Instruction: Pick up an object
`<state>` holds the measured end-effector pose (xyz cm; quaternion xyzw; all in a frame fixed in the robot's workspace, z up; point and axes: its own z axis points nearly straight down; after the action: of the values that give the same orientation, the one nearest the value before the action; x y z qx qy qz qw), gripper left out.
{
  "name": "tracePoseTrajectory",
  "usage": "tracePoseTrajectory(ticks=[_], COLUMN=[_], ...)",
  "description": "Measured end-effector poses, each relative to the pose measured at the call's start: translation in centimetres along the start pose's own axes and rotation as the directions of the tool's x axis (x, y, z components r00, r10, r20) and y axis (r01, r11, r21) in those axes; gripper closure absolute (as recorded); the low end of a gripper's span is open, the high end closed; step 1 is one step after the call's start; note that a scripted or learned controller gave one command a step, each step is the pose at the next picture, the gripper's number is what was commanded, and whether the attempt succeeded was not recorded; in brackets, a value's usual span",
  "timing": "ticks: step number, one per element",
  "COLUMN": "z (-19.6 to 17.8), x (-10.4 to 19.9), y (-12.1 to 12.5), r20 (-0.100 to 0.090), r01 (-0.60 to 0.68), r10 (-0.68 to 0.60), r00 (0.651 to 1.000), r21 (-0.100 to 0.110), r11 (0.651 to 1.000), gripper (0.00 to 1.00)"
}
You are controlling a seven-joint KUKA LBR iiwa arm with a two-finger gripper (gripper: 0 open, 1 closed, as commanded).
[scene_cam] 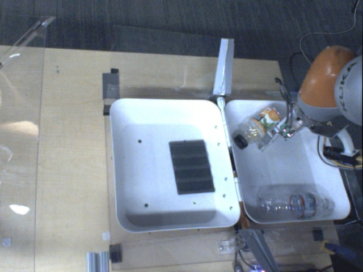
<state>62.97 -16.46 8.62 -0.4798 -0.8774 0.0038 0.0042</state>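
Observation:
In the right bin (323, 169), a small clear bottle with an orange and green label (262, 122) lies near the far left corner, its black cap (240, 142) pointing toward the bin's left wall. A clear plastic bottle (292, 203) lies on its side along the near wall. A black ridged rectangular pad (191, 166) lies flat in the middle of the left bin (130, 152). My gripper (282, 130) hangs low over the far part of the right bin, just right of the labelled bottle and very close to it. Nothing can be seen held in it.
The grey arm with its orange band (326, 84) comes in over the right bin's far right corner. Cables (340, 154) lie at the right rim. A grey upright bar (224, 67) stands behind the gap between the bins.

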Motion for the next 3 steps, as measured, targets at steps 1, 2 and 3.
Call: tracePoseTrajectory(ticks=[1, 2, 3], z=[0.23, 0.3, -0.03], x=[0.82, 0.96, -0.03], y=[1.99, 2.72, 2.21], r20=[-0.014, -0.008, 0.012], r01=[-0.163, -0.198, -0.204], r10=[0.164, 0.199, 0.204], r00=[0.986, 0.98, 0.979], r21=[0.044, 0.069, 0.04], r11=[0.986, 0.978, 0.978], gripper=[0.0, 0.0, 1.0])
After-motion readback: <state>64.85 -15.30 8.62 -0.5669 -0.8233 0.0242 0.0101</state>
